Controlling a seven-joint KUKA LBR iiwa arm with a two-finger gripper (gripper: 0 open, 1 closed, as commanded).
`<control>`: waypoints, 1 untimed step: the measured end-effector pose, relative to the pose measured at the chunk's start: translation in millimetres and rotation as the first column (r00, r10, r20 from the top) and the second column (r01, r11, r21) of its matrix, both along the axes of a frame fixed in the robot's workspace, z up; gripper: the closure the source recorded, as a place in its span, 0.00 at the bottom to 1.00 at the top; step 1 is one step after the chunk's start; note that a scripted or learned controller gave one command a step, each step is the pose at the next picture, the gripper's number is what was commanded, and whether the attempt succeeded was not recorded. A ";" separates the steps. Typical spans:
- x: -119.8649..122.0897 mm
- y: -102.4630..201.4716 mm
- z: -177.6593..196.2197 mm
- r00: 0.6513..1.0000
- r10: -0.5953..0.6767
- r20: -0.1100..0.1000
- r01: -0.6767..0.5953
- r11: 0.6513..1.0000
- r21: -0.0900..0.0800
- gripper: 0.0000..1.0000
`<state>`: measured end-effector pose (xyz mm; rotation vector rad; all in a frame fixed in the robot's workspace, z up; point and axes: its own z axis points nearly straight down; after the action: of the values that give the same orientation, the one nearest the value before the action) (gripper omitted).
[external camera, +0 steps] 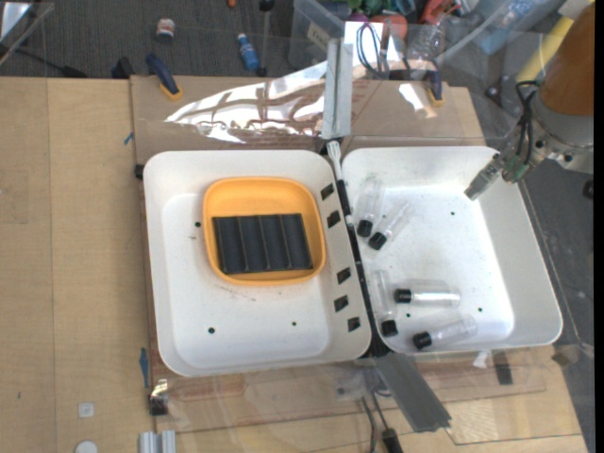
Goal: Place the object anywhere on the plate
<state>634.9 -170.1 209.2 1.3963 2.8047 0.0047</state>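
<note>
An orange plate (219,203) sits in the left bin (179,300), with a black ridged insert (261,242) lying on it. Several clear vials with black caps lie in the right bin (510,253): two near the divider (385,227), one lower down (429,297), and another by the front wall (442,334). My gripper (483,181) hangs over the right bin's far right corner, well away from the vials and from the plate. Nothing can be seen in it.
A row of black clips (342,275) runs along the divider between the bins. Crumpled foil (255,111) and an upright metal post (337,88) stand behind the bins. A tub of tools (415,3) sits at the back right.
</note>
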 end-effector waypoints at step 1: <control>0.1 0.5 0.0 1.000 0.001 0.000 -0.001 1.000 0.000 0.00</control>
<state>635.0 -169.6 209.2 1.3951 2.8055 0.0046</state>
